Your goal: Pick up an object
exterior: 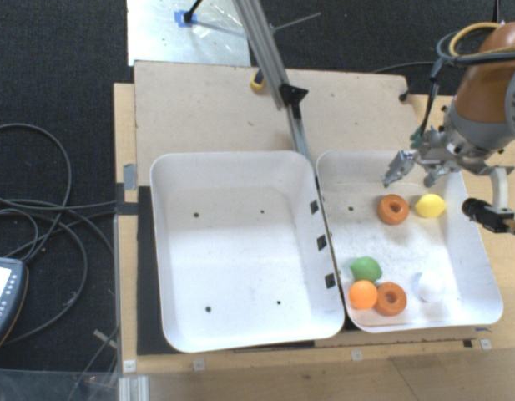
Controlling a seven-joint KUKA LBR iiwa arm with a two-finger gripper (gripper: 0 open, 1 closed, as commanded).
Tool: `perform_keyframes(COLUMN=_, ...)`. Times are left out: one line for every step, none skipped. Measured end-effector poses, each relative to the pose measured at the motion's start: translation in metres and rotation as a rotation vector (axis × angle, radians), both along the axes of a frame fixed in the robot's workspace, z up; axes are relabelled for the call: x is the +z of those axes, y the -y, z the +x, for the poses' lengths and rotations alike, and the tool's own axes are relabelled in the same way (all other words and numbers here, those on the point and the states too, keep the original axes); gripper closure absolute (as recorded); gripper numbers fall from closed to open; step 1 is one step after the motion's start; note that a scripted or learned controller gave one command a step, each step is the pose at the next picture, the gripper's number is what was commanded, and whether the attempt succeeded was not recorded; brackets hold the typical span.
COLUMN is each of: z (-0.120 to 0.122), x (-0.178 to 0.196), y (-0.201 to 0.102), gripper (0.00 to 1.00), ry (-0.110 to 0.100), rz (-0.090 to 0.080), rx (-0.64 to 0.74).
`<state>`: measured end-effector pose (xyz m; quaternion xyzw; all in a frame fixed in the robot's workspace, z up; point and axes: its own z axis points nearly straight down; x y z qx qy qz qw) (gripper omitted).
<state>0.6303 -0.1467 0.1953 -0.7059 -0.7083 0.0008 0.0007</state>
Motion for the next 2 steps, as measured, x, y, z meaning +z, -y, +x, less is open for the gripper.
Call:
perform_keyframes(z=-0.002, x=-0.046, y=0.008, gripper=0.0, ry=-0.001, rz=0.0, rx=-0.003)
perform_keyframes(z=-0.002, x=-0.098, y=0.008, gripper=0.0, ry=-0.001, rz=0.001, rx=-0.003)
